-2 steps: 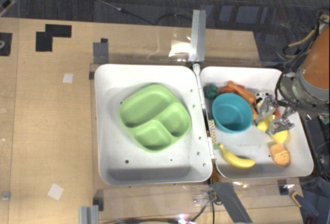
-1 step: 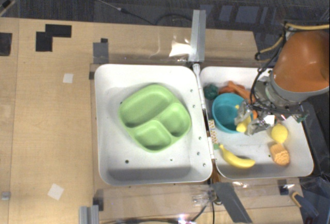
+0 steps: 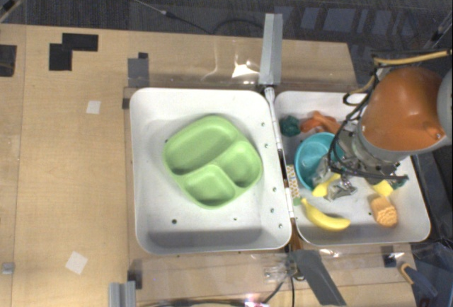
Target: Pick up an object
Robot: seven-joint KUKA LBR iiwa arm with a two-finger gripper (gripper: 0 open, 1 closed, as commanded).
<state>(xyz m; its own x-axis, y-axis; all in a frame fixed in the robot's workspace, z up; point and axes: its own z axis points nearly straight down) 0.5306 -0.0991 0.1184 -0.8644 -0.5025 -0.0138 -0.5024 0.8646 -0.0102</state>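
The arm's orange band (image 3: 405, 111) hangs over the right bin (image 3: 419, 226), and the gripper (image 3: 340, 185) reaches down near that bin's middle, beside a teal bowl (image 3: 311, 157) toward the bin's left wall. Whether it has closed on anything cannot be told (the wrist hides the tips). A banana (image 3: 324, 216) lies along the front edge, a tan ridged piece (image 3: 384, 211) by the front right corner, an orange toy (image 3: 320, 120) at the back edge. The left bin (image 3: 152, 228) carries a green divided plate (image 3: 212, 160) at its centre.
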